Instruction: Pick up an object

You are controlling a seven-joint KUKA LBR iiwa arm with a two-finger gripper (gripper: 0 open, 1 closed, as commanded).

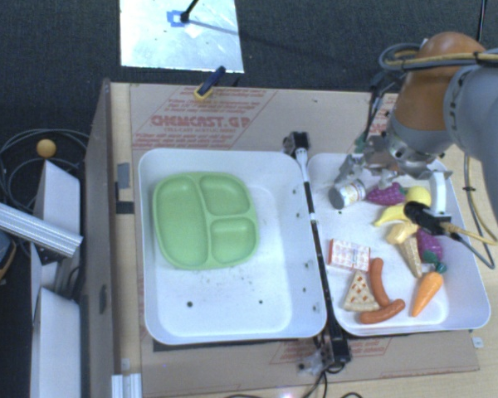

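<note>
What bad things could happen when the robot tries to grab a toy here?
1. The toys in the right bin lie crowded: the banana, grapes and cone touch or nearly touch, so the end effector might nudge neighbours or catch two.
2. The can lies on its side near the bin's left wall; it could roll away when touched.

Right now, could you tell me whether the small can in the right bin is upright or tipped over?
Tipped over. The can lies on its side on the bin floor, its round end facing the camera, beside the purple grapes.
</note>
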